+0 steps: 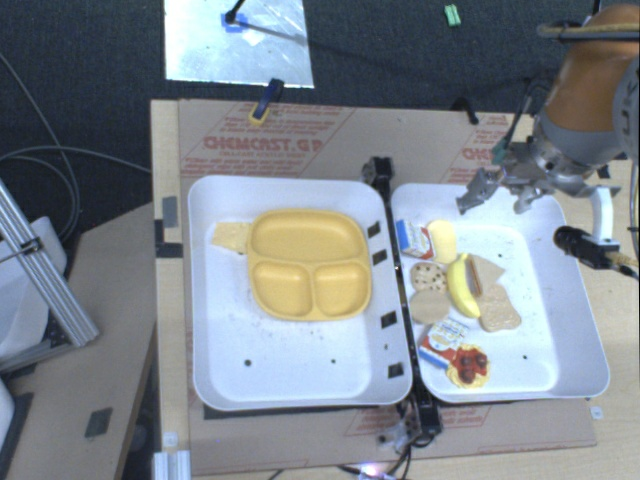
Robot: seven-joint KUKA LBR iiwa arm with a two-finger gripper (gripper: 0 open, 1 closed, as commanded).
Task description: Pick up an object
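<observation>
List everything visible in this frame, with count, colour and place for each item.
bins: 2, white, side by side on the bench
divided tray: 1, yellow, middle of left bin
flat piece: 1, pale yellow, left of the tray
banana: 1, yellow, middle of right bin
cookie: 1, tan with dark chips, left of banana
bread slices: about 2, tan, right of banana
pizza piece: 1, red and yellow, near edge of right bin
gripper: 1, grey, fingers spread over right bin's far edge, holding nothing
</observation>
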